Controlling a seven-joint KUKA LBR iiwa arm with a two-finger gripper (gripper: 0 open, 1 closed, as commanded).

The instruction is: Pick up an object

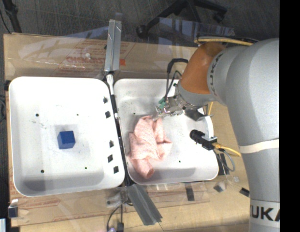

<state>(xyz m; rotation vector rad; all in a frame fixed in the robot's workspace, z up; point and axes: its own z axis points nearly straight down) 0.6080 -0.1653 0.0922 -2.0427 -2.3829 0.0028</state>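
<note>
Cloth: a crumpled pink cloth (pixel 147 146) lies in the right bin (pixel 198 170), left of the bin's middle and close to the wall it shares with the left bin (pixel 24 129).

Pincer: my pincer (pixel 165 108) sits at the cloth's upper edge, touching or just above the topmost fold; I cannot tell whether it is open or closed, and I see no cloth caught in it.

Cube: a small blue cube (pixel 66 139) rests in the left bin, well apart from me, so I judge the cloth to be my target.

Long axis: the cloth runs from the upper right, near my pincer, down to the lower left toward the bin's near wall, a little off the bin's own length.

Pointing: its narrower end points down toward the near wall; the broader, lumpier end is up by me.

Risk, thin bite: I am at the very edge, so I may pinch only one loose fold and it could slide free on the lift.

Risk, drag: a corner grip would leave most of the cloth hanging, and it may snag on the shared wall.

Risk, miss: if I sit too high, I close on air.
</note>
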